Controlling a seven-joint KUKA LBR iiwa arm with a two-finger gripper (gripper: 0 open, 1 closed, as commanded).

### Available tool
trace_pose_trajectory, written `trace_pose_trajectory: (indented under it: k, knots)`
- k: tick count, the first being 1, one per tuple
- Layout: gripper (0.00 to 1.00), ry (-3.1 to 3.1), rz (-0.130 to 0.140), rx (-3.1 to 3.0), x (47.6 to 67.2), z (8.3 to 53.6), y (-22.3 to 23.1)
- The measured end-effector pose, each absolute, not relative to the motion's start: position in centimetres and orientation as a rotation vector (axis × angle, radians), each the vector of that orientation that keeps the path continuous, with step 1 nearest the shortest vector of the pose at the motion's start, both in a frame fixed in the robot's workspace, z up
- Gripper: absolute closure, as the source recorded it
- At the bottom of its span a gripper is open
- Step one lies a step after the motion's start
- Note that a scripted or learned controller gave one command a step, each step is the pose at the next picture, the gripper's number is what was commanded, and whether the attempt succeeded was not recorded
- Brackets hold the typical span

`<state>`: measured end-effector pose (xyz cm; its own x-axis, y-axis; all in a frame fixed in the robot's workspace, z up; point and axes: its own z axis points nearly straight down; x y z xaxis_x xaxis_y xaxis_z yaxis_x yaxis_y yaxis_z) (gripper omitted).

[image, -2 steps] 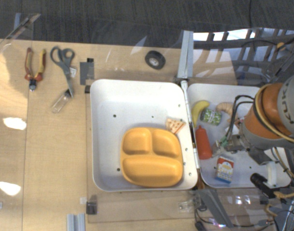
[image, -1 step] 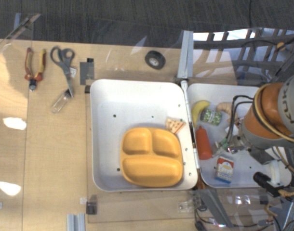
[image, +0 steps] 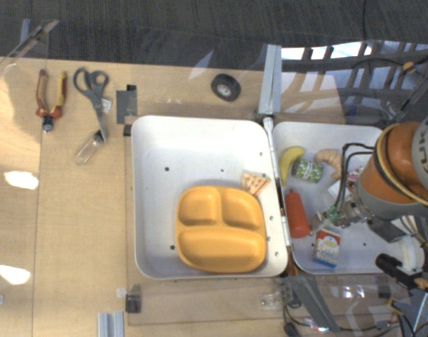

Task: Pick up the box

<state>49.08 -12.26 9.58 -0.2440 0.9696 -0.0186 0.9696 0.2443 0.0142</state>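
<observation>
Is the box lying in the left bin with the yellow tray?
No. The box lies in the right bin, near the red bottle; the yellow tray sits in the left bin.

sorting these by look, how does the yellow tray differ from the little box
The yellow tray lies in the left bin; the box lies in the right bin, near the gripper. The tray is far larger, one plain yellow colour, with three compartments; the box is small, with white, orange and blue printing. Both lie flat on a bin floor.
</observation>
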Motion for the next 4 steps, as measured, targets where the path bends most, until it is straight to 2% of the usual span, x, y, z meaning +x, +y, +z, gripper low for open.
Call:
trace_pose_trajectory:
  k: [2, 3, 4]
  knots:
    - [0.00, 2.162, 0.001, 2.227, 49.1, 9.5, -11.0]
    - [0.00, 2.351, -0.001, 2.063, 48.9, 12.8, -11.2]
    - [0.00, 2.381, 0.009, 2.028, 53.4, 9.0, -12.8]
